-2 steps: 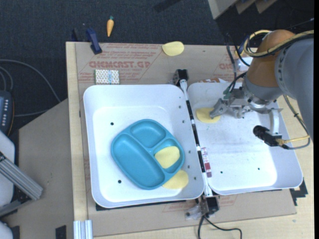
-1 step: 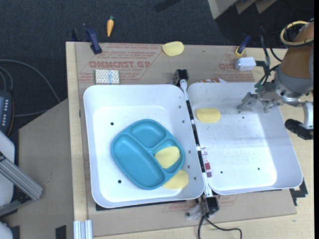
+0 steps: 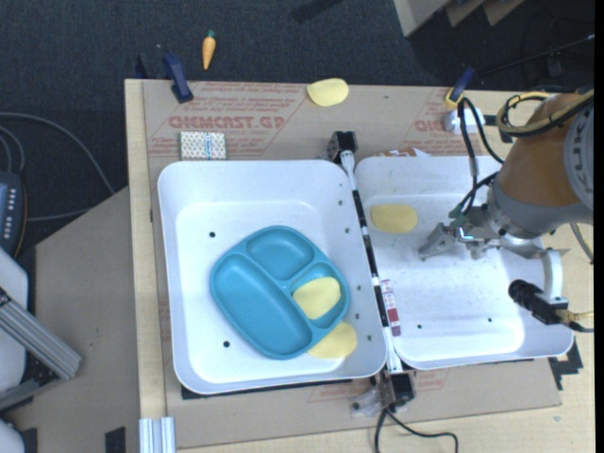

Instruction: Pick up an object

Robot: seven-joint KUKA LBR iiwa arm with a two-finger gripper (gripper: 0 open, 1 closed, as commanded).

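Observation:
A flat yellow piece (image 3: 394, 218) lies in the right bin (image 3: 453, 343), near its far left corner. My gripper (image 3: 460, 242) hangs low over that bin, a little right of the yellow piece and apart from it. It looks open, with nothing between its fingers. In the left bin (image 3: 189, 206) sits a blue divided plate (image 3: 260, 291) with a second yellow piece (image 3: 317, 295) in its right compartment. A third yellow piece (image 3: 334, 342) lies on the bin floor against the plate's near right edge.
Another yellow piece (image 3: 327, 92) rests on the bench behind the bins, with a small patterned packet (image 3: 203, 144) to the left. Blue clamps (image 3: 176, 77) hold the board's far corners. A small orange carrot toy (image 3: 209, 50) lies on the floor beyond.

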